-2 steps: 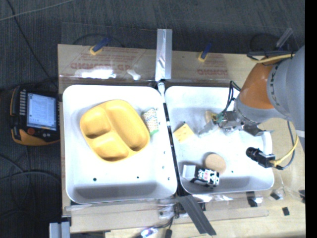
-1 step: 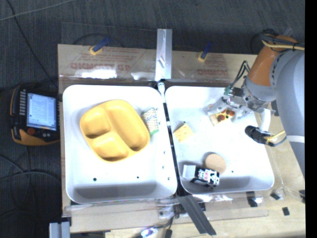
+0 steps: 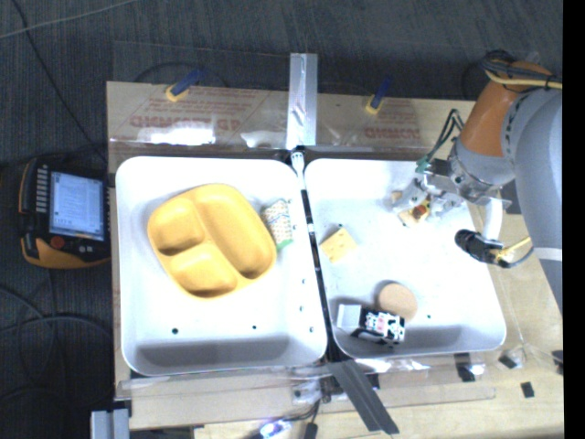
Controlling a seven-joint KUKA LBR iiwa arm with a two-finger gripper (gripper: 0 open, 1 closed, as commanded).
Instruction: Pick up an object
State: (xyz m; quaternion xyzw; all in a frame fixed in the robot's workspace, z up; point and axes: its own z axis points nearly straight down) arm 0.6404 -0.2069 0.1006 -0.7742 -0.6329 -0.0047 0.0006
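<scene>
Desk [image 3: 128,117] w/ two white bins side by side. Arm [image 3: 512,135] comes in from the right of the view, grey w/ orange band, wrist bent down over the upper right part of the right bin [image 3: 475,327]. Claw [image 3: 416,207] sits low in that bin's upper area, near its back wall; something small, orange-brown and white, shows at its tips, but too small and blurred to say if it's an object or part of the claw. Can't tell if claw is wide, narrow or holding anything.

Left bin [image 3: 137,337] lies well to the left of the claw. In it a big yellow divided tray [image 3: 210,239], three compartments, tilted, well apart from the claw. Just right of the tray, against the bin's right wall, a small patterned packet [image 3: 279,221], whitish w/ green edge.

Right bin items, all apart from the claw:
- Yellow block [image 3: 337,243], pale, cheese-like, below and left of the claw, near the divider btwn bins.
- Round tan disc [image 3: 397,298], cork-like, below the claw, toward the bin's front.
- Black-and-white item [image 3: 381,326], cow-spot pattern, just below the disc and touching or nearly so, at the front wall.
- Small white card [image 3: 348,315] just left of the spotted item.

Outside the bins: handheld pendant w/ screen [image 3: 66,210], orange-and-black casing, on the floor far left of the claw.
</scene>
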